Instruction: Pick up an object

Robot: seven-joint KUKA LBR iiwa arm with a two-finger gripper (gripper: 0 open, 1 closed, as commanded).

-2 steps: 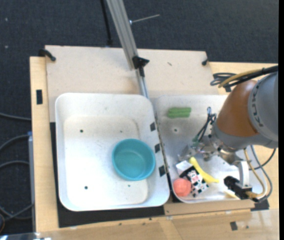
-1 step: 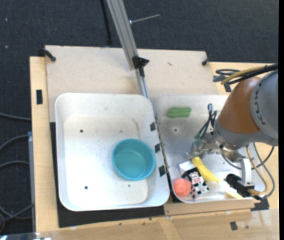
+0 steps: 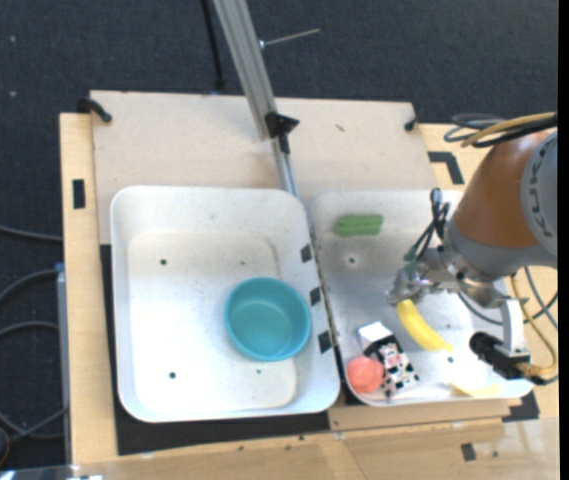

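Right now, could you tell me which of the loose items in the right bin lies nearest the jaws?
The yellow banana, just below the gripper; the green object and pink ball lie farther off.

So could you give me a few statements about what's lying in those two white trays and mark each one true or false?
1. The blue bowl sits in the left tray. True.
2. The banana lies in the left tray. False: it lies in the right tray, just below the gripper.
3. A green object lies near the far end of the right tray. True.
4. The pink ball rests inside the blue bowl. False: it lies in the right tray's near corner, beside a black-and-white object.
5. The gripper is above the right tray. True.
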